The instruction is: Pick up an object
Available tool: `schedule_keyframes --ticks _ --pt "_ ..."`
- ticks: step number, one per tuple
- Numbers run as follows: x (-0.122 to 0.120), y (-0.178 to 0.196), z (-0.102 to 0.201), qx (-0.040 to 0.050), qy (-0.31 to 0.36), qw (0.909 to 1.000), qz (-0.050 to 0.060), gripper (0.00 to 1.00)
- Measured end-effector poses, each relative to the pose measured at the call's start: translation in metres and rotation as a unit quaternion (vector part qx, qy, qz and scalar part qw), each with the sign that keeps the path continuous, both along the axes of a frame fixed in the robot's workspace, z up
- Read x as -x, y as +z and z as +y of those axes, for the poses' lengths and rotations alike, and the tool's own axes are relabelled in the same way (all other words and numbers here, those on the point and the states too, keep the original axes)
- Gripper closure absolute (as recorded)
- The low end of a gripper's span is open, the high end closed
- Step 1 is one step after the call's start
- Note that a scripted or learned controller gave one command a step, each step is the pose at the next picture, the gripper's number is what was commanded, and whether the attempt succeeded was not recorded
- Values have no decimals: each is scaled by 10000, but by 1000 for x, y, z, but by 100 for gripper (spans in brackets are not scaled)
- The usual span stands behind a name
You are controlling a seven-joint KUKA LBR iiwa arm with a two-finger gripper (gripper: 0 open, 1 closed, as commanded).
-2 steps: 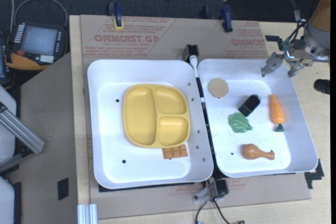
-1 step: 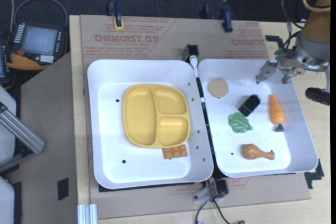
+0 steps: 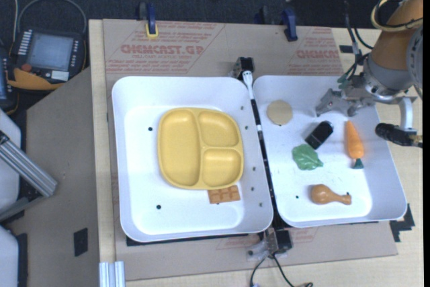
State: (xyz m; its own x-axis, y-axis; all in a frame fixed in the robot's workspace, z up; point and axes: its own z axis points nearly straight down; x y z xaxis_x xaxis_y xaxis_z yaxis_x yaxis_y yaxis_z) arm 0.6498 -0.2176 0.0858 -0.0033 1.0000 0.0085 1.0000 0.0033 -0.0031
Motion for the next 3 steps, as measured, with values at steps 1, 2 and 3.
schedule_keyframes --ticks 1,2,3 --pt "0 12 -2 36 2 10000 -17 100" --pt "4 76 -4 62 -18 10000 -58 100" --pt "-3 131 4 59 -6 10000 -54 100"
